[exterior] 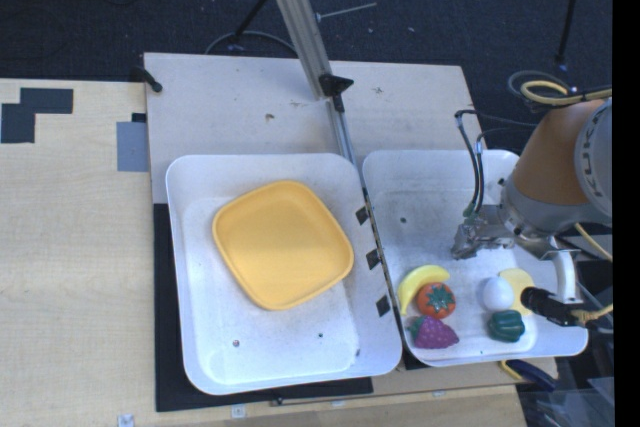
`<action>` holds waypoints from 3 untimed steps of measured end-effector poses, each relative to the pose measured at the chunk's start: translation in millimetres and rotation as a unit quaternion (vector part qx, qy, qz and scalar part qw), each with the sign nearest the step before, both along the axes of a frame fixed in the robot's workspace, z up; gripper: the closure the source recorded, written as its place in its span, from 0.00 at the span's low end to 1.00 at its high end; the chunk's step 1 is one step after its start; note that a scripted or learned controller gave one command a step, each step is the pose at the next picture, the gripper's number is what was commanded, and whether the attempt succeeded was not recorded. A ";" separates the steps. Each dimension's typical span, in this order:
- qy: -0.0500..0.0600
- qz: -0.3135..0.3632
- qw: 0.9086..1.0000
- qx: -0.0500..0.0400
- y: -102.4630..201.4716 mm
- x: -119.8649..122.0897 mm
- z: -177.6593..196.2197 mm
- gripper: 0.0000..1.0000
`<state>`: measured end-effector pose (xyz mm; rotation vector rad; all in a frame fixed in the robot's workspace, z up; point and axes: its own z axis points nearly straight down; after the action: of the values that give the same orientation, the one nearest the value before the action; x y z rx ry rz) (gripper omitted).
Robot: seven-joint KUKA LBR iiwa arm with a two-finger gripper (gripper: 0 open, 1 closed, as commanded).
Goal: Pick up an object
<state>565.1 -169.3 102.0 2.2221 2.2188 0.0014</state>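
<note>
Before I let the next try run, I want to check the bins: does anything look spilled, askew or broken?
Nothing looks spilled or broken. The yellow plate lies flat but turned at an angle in the left bin. The toy foods, such as the banana and tomato, crowd the near edge of the right bin. The gripper hangs above them.

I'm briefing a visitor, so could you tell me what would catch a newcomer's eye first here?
The big yellow plate lying alone in the left bin stands out most. Next is the cluster of toy food along the near edge of the right bin: banana, tomato, grapes, white egg and green pepper. The gripper hangs just above them.
</note>
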 end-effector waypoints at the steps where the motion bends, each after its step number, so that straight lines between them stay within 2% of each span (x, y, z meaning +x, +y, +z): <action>1: 0.000 0.001 1.000 0.000 3.2 9.0 54.5 1.00; 3: 0.000 0.001 1.000 0.000 -6.4 10.8 142.4 1.00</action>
<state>575.9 -175.7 244.5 2.2208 2.2201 0.0011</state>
